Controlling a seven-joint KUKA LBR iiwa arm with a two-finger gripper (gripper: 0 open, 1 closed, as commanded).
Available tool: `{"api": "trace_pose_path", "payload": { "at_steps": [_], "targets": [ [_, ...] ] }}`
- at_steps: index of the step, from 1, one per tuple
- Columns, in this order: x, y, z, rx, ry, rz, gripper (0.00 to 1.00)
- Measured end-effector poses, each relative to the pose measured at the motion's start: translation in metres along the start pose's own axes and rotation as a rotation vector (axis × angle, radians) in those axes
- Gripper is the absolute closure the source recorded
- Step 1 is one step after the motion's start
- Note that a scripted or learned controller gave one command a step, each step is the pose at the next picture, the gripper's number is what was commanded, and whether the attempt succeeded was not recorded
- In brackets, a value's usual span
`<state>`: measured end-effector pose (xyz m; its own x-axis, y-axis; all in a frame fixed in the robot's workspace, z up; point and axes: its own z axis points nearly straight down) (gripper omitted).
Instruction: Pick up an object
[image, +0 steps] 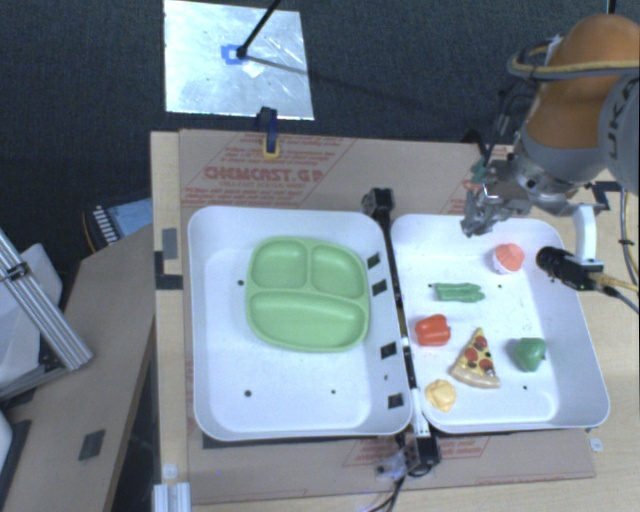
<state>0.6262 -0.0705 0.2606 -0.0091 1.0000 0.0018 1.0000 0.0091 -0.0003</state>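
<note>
Toy foods (459, 292) in right bin (570, 400), gripper (478, 222) above, green tray (305, 294) left

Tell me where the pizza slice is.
The pizza slice lies in the right bin, toward its near edge, between the red pepper and the green pepper, just above the yellow piece.

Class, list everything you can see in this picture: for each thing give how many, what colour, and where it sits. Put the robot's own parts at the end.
bins: 2, white, side by side on the bench
divided plate: 1, light green, left bin
pink-and-white toy: 1, right bin, far side
green pod toy: 1, right bin, middle
red pepper toy: 1, right bin, near the divider
pizza slice toy: 1, yellow with red dots, right bin
green round toy: 1, right bin, right side
yellow toy: 1, right bin, near corner
arm: 1, grey and orange, upper right
tool: 1, grey, above the right bin's far edge
</note>
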Motion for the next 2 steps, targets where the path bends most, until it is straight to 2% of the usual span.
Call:
{"api": "trace_pose_path", "payload": {
  "at_steps": [2],
  "targets": [
    [0.094, -0.039, -0.002, 0.0, 0.001, 0.0, 1.0]
  ]
}}
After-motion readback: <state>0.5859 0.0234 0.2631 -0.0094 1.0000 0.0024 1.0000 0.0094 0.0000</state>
